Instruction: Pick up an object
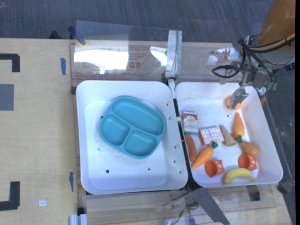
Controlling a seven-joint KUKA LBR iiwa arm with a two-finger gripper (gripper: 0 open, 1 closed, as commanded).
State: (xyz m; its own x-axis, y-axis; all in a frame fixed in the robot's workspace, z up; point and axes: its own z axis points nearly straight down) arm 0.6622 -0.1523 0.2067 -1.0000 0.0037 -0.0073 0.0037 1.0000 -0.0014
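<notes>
Wooden bench [37,139] under dark carpeted floor, two shallow white bins side by side, clear plastic sheet [122,55] propped behind them. Camera view: left bin [91,170] carries a blue sectioned plate [133,126], nothing on it that I can make out. Right bin [269,139] holds the toy food clutter: small carton [191,123], checked box [211,135], cone [228,136], carrot [202,156], second carrot [238,124] upright-ish along the right side, long orange sausage-like piece [191,145], red cube [214,168], another red piece [247,161], banana [239,174] at the near edge. Arm reaches in from the right, orange band up top, cables bunched at the wrist. Gripper [236,99] sits low at the far right corner of the right bin, right over a small orange object [233,103] — that looks like the target. Object appears touching or just under the fingertips, slightly toward the near-left of them; long axis too small to tell. Fingers: cannot tell whether spread or pinched, blurred and seen from above. No clear grasp visible, so not calling it held. Judgement: the move hinges on coming straight down, almost no sideways offset needed.
</notes>
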